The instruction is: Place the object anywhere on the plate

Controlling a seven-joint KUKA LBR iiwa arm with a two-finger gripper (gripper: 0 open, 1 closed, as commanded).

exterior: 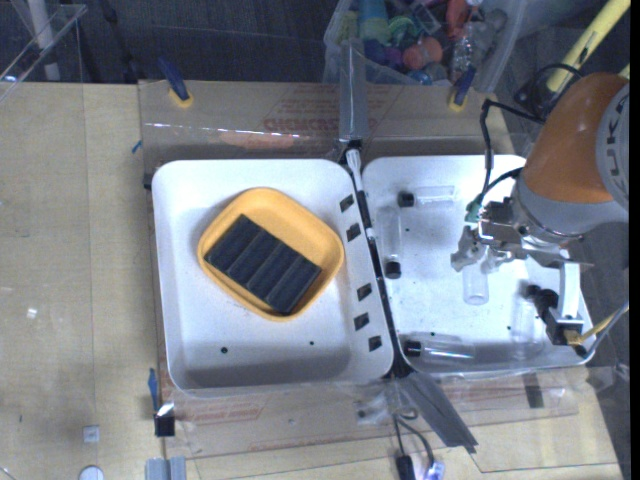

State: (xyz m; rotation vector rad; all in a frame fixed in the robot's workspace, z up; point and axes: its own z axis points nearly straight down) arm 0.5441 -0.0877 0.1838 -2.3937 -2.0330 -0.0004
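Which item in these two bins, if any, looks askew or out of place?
The yellow plate in the left bin sits turned at an angle to the bin walls, with a dark ridged slab lying on it at the same slant. Neither looks damaged or spilled. The hand is over the right bin.

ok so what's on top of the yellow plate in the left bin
A dark ribbed rectangular slab lies flat on the yellow plate, covering most of its middle. The plate surface under it is hidden.
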